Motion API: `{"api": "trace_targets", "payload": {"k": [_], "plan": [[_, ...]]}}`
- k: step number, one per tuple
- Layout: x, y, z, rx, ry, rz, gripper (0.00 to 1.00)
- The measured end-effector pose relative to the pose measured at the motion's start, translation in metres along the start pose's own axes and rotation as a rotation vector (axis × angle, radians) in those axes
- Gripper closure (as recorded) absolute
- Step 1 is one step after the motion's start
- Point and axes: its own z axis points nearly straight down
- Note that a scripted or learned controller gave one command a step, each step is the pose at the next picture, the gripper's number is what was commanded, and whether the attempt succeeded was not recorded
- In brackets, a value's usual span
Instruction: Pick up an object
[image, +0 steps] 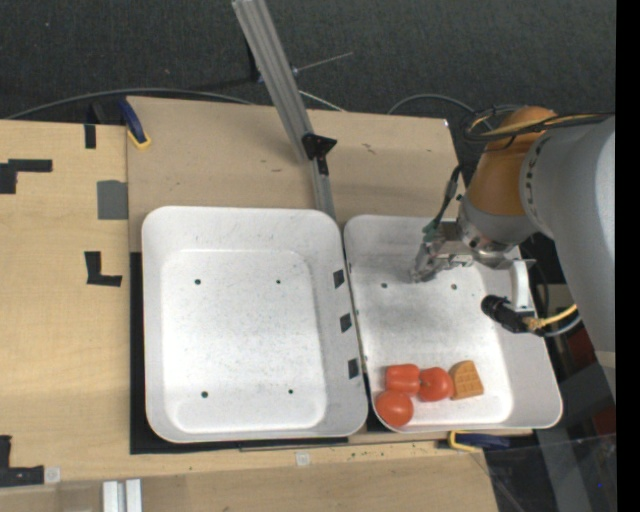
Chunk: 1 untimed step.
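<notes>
Three red objects lie at the near end of the right bin (400, 250): one (403, 377), another (434, 384) to its right, and a rounder one (394, 407) at the bin's front rim. A tan waffle-like piece (466, 380) rests beside them on the right. My gripper (428, 266) hangs over the far part of the right bin, well away from these objects, pointing down. Nothing shows between its fingers.
The left bin (170, 240) sits beside the right one, joined by black clips (346, 320). A slanted metal pole (290, 100) rises from behind the bins. A black cable fitting (500, 310) hangs off the wrist over the right bin's right side.
</notes>
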Motion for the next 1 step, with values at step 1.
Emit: {"api": "trace_targets", "payload": {"k": [1], "plan": [[0.0067, -0.0033, -0.06, -0.008, 0.001, 0.001, 1.0]]}}
